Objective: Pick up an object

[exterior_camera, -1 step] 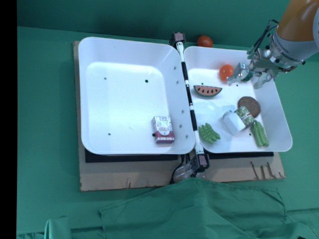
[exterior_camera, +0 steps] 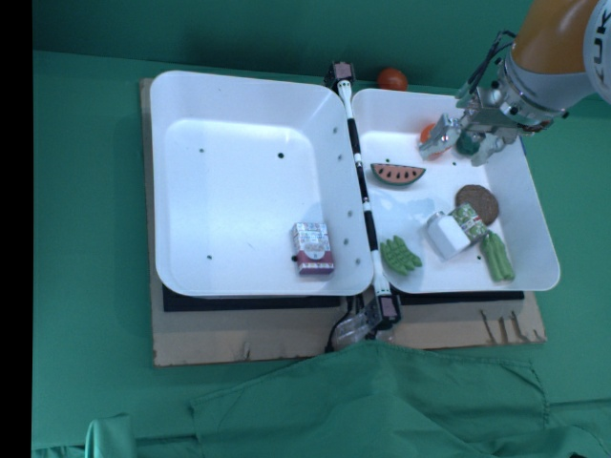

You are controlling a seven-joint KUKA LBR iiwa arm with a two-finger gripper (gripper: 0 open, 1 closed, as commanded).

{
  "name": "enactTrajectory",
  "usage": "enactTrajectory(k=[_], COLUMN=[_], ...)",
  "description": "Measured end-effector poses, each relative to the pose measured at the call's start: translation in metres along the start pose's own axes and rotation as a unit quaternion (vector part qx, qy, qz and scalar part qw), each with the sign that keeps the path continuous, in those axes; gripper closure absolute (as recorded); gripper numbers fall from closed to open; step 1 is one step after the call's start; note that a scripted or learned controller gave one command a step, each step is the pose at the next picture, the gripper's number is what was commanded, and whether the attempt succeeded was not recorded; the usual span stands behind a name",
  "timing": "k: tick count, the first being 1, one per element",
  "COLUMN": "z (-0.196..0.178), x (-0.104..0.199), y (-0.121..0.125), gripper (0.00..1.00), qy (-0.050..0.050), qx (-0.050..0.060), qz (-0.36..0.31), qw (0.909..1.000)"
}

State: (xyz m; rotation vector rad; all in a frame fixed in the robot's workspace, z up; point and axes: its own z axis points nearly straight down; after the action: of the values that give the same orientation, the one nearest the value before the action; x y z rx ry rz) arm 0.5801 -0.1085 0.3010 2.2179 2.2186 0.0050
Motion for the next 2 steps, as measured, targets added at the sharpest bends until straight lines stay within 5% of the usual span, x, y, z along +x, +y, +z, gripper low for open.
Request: enactTrajectory(k=[1,2], z=[0.080,0.120], x=[-0.008,-0.012], y=[0.064,0.084], gripper=[0.00,0.00], qy=[-0.002,-0.002], qx=[0.000,-0.001], qz=[0.001,0.001], qw=[1.0000,1.0000])
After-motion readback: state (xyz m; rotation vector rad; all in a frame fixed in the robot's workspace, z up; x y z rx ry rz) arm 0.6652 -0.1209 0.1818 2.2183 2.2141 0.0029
